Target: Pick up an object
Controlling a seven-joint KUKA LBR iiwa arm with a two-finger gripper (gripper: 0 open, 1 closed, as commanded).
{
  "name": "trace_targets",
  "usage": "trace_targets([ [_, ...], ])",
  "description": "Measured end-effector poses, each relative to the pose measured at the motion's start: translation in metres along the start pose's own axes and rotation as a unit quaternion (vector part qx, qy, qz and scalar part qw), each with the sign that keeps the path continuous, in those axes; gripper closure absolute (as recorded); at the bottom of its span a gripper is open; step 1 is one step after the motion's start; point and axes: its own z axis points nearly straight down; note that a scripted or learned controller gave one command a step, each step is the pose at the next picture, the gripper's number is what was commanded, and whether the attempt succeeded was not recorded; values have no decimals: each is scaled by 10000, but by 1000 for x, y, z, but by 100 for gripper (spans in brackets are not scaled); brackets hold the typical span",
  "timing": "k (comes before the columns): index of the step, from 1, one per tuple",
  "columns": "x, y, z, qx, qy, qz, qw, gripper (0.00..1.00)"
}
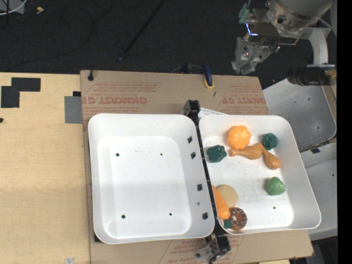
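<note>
The end effector (248, 59) hangs at the top right of the camera view, above and behind the two bins, well apart from everything in them; it is small and dark against the black background there, and I cannot tell how it is set, though nothing shows in its grasp. Above it sits the grey wrist of the arm (294, 7) with its orange band at the upper edge. The things to pick all lie in the right bin (308, 202). Near the far side rests an orange pumpkin-like piece (238, 137), and touching it just below is a tan drumstick-shaped piece (247, 152) that reaches toward a second tan piece (271, 159) slanting down to the right. A dark green piece (215, 153) lies left of them, close to the divider, and a dark teal piece (269, 141) lies near the right of the pumpkin. A lighter green piece (275, 186) sits alone toward the right wall. At the near left corner a beige round piece (226, 194), an orange carrot-like piece (220, 204) and a brown sprinkled doughnut (237, 219) crowd together. The left bin (99, 147) stands beside it, both resting on brown cardboard (137, 95) on the desk (38, 164).
</note>
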Motion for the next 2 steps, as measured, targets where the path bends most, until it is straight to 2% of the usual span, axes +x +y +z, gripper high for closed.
trace_targets([
  [2,10,0,-29,1,1,1,10000,100],
])
